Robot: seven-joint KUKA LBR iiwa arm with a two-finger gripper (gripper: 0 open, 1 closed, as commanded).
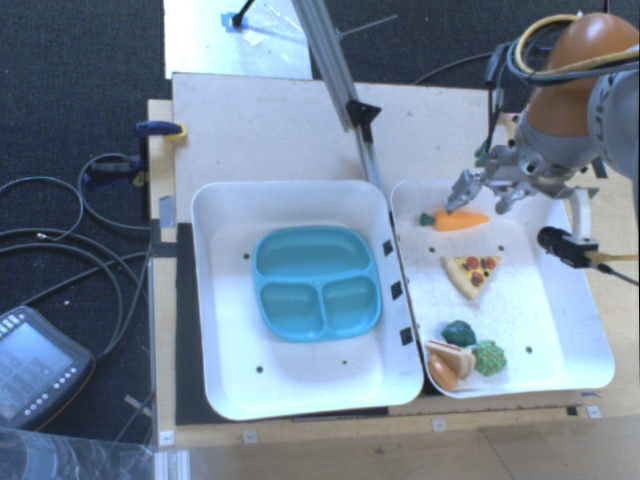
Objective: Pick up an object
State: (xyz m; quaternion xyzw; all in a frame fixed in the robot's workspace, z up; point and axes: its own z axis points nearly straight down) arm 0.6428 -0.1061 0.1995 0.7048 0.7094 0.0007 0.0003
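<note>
Camera view: gripper [484, 190] hangs spread and unladen just above carrot [460, 221]. Likely light, stiff, slick plastic; grip across its thick orange middle.

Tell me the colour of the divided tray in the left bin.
The divided tray is light blue, a turquoise shade, seen clearly in the camera view.

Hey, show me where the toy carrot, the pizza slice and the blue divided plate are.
toy carrot [462, 221], camera view, middle of the orange body.
pizza slice [472, 271], camera view, centre of the topped wedge.
blue divided plate [317, 251], camera view, floor of its large upper compartment.
</note>
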